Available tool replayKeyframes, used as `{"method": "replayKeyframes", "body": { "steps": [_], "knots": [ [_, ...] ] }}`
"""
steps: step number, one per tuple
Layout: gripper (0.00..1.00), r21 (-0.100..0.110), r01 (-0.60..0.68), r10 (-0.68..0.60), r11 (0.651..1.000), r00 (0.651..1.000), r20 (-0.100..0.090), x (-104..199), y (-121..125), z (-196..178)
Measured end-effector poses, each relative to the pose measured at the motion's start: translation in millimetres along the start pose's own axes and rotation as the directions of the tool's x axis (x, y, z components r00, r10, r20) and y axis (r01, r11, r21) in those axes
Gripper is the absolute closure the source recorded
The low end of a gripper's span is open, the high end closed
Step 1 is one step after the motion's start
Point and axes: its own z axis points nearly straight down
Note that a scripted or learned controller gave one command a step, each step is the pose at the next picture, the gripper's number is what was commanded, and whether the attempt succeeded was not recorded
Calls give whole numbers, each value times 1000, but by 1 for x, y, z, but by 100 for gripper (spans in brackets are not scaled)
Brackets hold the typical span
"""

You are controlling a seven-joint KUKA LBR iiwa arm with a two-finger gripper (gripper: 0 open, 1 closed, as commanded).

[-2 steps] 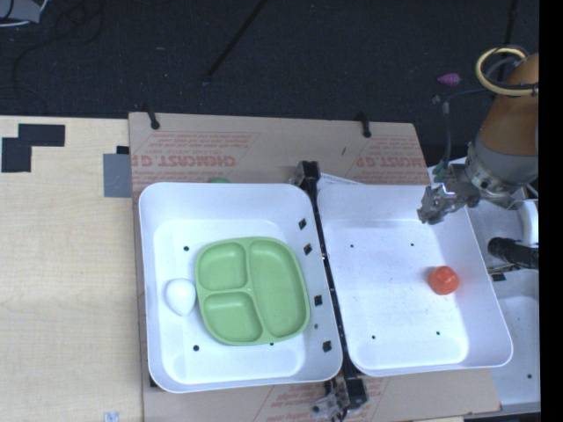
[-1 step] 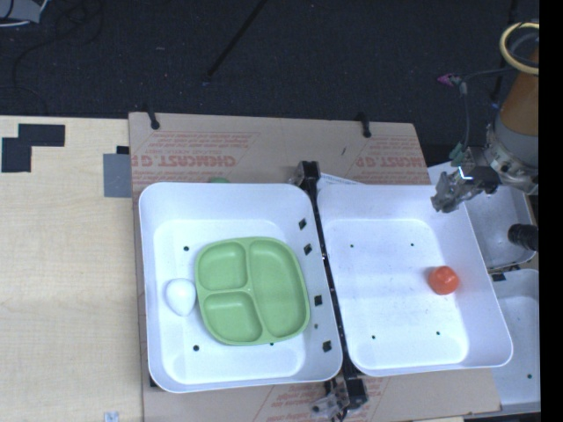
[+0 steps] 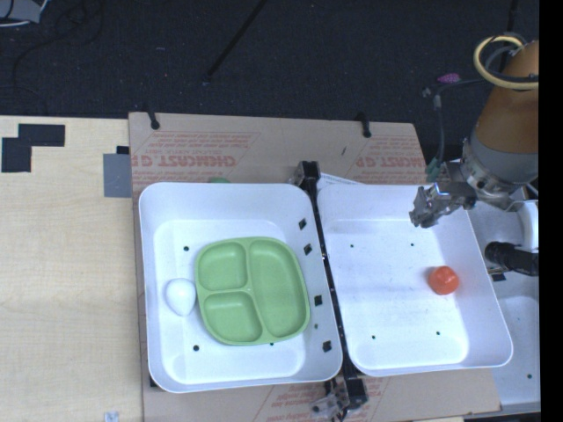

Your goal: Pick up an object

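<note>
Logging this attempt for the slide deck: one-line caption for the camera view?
End effector above right bin, orange ball lying apart; green plate and white egg in left bin.

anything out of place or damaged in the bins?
Nothing stands out. The green divided plate lies flat in the left bin with a white egg-shaped object at its left edge; a small orange object sits in the right bin. No spills.

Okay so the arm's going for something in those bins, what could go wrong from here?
The gripper hangs over the right bin's far edge, away from the small orange object, so a straight descent would likely meet bare floor. That object looks small and rounded and may roll from a touch. In the left bin, the white egg-shaped object sits against the green divided plate, leaving little room for fingers.
</note>
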Motion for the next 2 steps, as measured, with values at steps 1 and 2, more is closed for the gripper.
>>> {"method": "replayKeyframes", "body": {
  "steps": [1, 2],
  "knots": [
    [100, 1, 0, 0, 1000, 1000, 0, 57, -18, 0],
    [100, 3, 1, -1, 1000, 1000, 0, 111, -39, 17]
  ]
}}
